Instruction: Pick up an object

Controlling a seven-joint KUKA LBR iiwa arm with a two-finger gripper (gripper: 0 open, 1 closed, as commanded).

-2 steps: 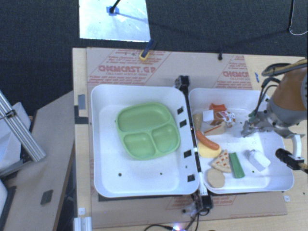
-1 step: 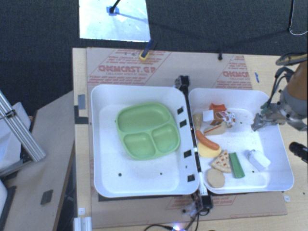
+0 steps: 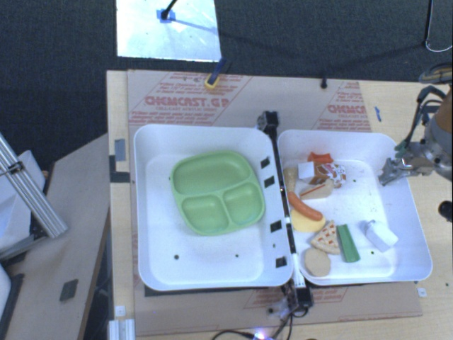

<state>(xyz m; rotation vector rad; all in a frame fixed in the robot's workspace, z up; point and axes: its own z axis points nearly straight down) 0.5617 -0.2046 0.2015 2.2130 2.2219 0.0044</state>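
Camera view, two white bins (image 3: 152, 261), one green tray (image 3: 216, 191), about ten toy foods (image 3: 318, 218), end effector (image 3: 393, 170) blurred, grip state unclear.

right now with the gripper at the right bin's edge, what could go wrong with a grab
1. The gripper sits over the right bin's rim, away from the toy food, so closing here would probably catch nothing.
2. The hot dog, yellow slice, pizza slice and green stick lie packed together, so the fingers might nudge neighbours or pinch two.
3. The cookie lies flat near the divider, leaving little to grip.
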